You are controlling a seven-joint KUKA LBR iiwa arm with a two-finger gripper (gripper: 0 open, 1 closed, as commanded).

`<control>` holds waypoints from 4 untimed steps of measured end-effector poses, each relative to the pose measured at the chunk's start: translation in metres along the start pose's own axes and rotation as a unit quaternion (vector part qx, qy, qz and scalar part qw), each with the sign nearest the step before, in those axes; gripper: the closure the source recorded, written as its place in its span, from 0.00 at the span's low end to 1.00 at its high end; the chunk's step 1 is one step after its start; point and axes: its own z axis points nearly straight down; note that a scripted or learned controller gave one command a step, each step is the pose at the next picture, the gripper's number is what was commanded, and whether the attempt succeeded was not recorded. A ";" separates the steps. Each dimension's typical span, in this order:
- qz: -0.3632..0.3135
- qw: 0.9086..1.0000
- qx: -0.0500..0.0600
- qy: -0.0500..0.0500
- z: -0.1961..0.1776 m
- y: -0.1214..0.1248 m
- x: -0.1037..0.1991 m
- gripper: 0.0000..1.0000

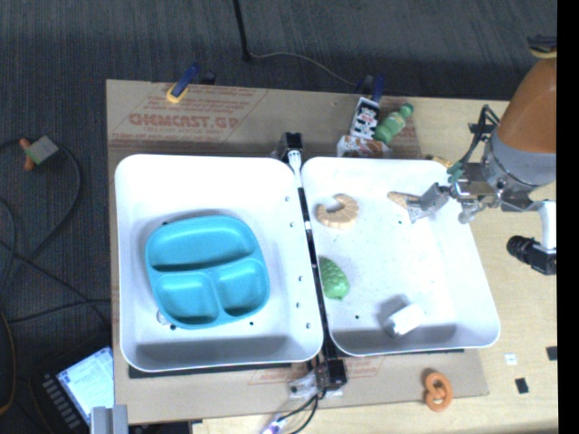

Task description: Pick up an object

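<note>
Pale wood makes up the desk (529,333), which carries two shallow white bins side by side. The left bin (136,188) holds a blue divided tray (208,271) lying flat across its middle, with one long compartment toward the far edge and two smaller ones toward the near edge. The right bin (452,278) holds the smaller things. The grey arm (534,125), with its orange band, reaches in over the desk's right edge, and its pincer (425,202) hangs above the far right part of the right bin; whether it is wide or narrow cannot be told, and nothing can be seen between its tips. Just beside the pincer, toward the far edge, lies a small tan wedge (399,197). A tan ring-shaped pastry (337,211) sits near the bin's far left corner. A green bumpy toy (334,278) lies against the bin's left wall, about halfway along it. A small white cylinder (403,317) rests near the bin's near edge, tilted. Outside the bins, a green bottle-shaped toy (393,123) lies at the desk's far edge, and a small orange pretzel (438,390) lies at the near edge.
</note>
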 end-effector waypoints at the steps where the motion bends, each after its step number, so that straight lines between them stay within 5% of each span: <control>1: 0.000 1.000 0.001 0.001 0.086 -0.038 0.027 0.00; 2: 0.000 1.000 0.000 0.000 0.072 -0.019 0.062 0.00; 3: 0.001 1.000 0.001 0.000 0.090 -0.064 0.091 0.00; 4: 0.000 1.000 0.001 0.000 0.092 -0.087 0.074 0.00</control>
